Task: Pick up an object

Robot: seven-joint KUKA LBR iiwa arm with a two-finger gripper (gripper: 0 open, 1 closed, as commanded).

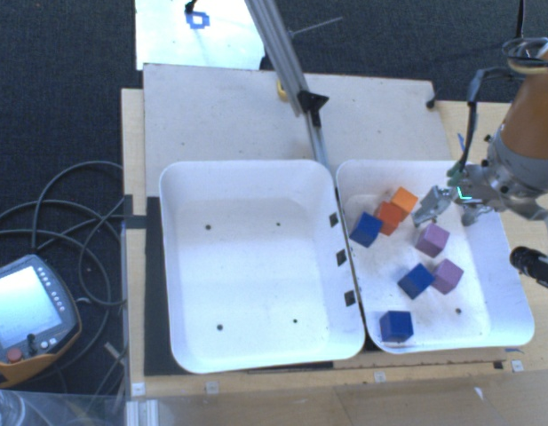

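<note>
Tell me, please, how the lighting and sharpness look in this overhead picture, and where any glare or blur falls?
In the camera view the light is even and soft; the two white bins come out bright, close to washed out, with only faint shadows beside the cubes; the panel at the top edge glares; the claw and the orange-banded arm are slightly blurred, while the blue cube stays fairly crisp.

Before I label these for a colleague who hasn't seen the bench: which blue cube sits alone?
Find the right bin, the one holding all the cubes. Go to its near edge, at the bottom of the view. The lone blue cube sits there, apart from the rest; the two other blue cubes each sit beside an orange or purple neighbour.
</note>
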